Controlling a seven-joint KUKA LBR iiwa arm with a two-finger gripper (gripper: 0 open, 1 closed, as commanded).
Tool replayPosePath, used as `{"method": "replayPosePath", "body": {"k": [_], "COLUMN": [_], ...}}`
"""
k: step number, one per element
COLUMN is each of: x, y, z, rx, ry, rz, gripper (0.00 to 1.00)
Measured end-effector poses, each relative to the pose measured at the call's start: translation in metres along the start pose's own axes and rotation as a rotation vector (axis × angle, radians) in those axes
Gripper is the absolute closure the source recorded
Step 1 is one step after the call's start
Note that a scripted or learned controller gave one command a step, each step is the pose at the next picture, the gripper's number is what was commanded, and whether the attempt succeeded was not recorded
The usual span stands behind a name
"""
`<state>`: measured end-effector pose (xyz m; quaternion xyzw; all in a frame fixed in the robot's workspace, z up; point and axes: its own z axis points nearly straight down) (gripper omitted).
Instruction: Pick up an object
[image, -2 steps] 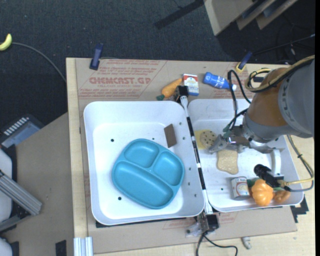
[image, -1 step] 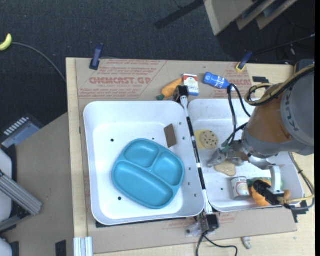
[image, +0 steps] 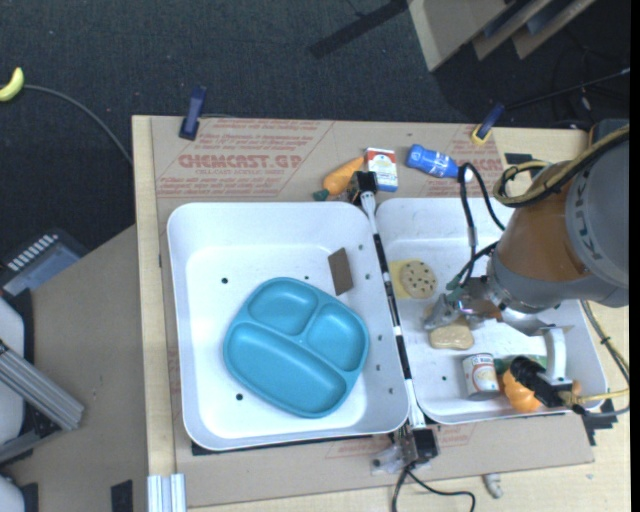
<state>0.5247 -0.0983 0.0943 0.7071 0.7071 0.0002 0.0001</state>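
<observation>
In the right bin (image: 425, 228), claw (image: 446, 312) beside pale oval lump (image: 452, 338)

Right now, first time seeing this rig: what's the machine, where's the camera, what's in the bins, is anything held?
One camera, fixed above the bench, looks down at a slant. The grey and orange shape on the right is a robot arm. Its hand is low over the right bin. The left bin holds a blue divided tray and a small brown block. The right bin holds a round cookie, a pale oval piece just below the hand, a small can and an orange piece. The picture does not settle whether the hand holds anything.
</observation>
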Motion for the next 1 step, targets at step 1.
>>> {"method": "replayPosePath", "body": {"k": [1], "x": [0.0412], "y": [0.0239], "z": [-0.1215], "rx": [-0.004], "ry": [0.0], "rz": [-0.002], "gripper": [1.0]}}
